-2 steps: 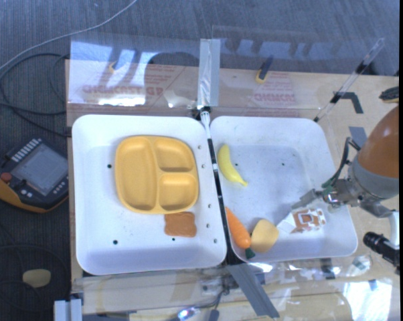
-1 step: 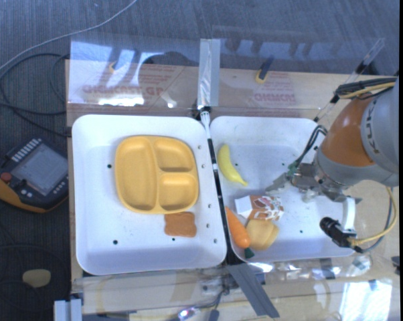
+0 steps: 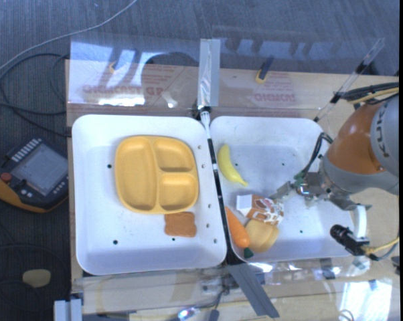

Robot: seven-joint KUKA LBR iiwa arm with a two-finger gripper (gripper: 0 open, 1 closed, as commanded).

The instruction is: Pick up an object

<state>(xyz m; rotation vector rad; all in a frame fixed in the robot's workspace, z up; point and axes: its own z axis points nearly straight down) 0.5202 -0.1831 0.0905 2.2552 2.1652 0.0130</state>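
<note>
The right bin [image 3: 275,142] holds a yellow banana [image 3: 230,166] near its left wall, an orange carrot [image 3: 237,229] at the front left, a small white block [image 3: 244,201], a brown pastry with white and red markings [image 3: 266,210] and a pale yellow fruit [image 3: 262,235]. My gripper [image 3: 285,190] reaches in from the right and sits low in this bin, just right of the pastry and above the yellow fruit. Nothing shows between it and the objects. The orange band [image 3: 359,142] of the arm is over the bin's right edge.
The left bin [image 3: 88,199] carries a yellow divided plate [image 3: 156,174] and a brown toast slice [image 3: 181,225] in front of it. A ridge [image 3: 211,179] separates the two bins. Cables and a black fitting [image 3: 345,238] hang at the right bin's front right corner.
</note>
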